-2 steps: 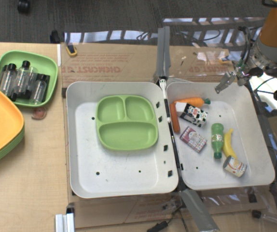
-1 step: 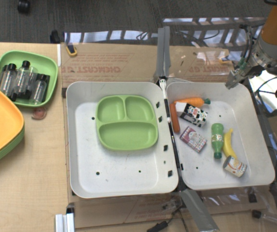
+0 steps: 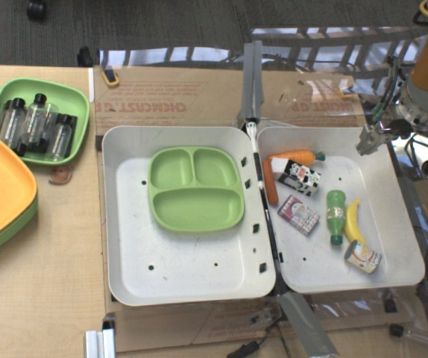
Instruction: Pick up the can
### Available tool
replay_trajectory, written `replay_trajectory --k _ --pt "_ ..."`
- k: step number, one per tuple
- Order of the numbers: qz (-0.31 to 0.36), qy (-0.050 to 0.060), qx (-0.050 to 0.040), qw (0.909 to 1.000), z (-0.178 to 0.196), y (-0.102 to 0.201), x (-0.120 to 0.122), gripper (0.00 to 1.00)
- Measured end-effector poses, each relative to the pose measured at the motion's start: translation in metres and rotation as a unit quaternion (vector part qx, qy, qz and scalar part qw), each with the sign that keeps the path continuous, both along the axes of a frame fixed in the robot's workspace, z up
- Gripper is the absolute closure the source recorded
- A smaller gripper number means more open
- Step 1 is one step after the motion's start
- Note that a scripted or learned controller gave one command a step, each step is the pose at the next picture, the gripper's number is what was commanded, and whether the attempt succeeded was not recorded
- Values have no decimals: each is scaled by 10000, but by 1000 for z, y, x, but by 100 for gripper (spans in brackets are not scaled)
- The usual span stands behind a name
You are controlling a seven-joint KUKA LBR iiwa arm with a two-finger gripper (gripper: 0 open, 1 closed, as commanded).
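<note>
One can [image 3: 363, 256] lies near the right bin's [image 3: 404, 222] front corner; the gripper [image 3: 368, 142], its state unclear, must first descend there.

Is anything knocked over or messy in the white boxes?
Yes, a little. The can lies tipped on its side at the near end of the right box, next to the banana. The green bottle also lies flat. Nothing looks spilled or broken.

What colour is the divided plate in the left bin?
Light green. The divided plate shows best in the camera view, lying flat in the left bin.
</note>
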State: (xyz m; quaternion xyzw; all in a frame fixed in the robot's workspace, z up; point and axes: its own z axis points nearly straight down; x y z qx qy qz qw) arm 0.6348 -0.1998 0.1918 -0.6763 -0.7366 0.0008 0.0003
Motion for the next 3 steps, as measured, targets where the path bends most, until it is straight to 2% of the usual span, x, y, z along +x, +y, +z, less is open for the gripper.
replay_trajectory --k 1,2,3 --pt "-1314 -5 -8 9913 66 14 20 100" --pt "1027 -16 -9 9947 145 2 25 100" --pt "4397 -5 12 8982 49 -22 -13 100"
